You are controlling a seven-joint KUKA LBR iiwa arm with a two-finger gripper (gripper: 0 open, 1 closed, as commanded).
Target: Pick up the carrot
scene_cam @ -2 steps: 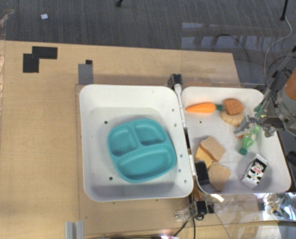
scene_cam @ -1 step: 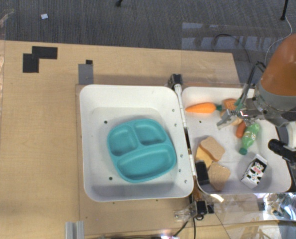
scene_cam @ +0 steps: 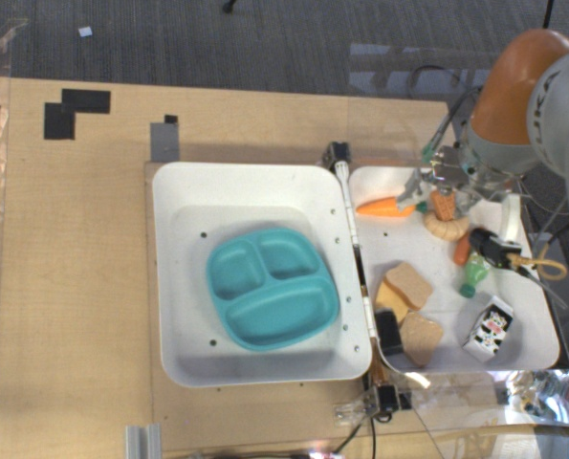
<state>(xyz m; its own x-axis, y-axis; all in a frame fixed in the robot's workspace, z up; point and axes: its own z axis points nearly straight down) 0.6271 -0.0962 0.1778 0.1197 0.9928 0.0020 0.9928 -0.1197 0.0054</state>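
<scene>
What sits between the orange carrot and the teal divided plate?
In the camera view, the raised rims where the two white bins meet separate the carrot from the teal plate; otherwise just bare white bin floor.

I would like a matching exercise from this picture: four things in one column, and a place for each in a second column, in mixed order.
Things:
1. carrot
2. teal tray
3. small carton
4. bread slices

Places:
A. in the left bin
B. at the far edge of the right bin, just left of the hand
C. in the near right corner of the right bin
D. in the near left part of the right bin

Pairs: 1-B, 2-A, 3-C, 4-D
</scene>
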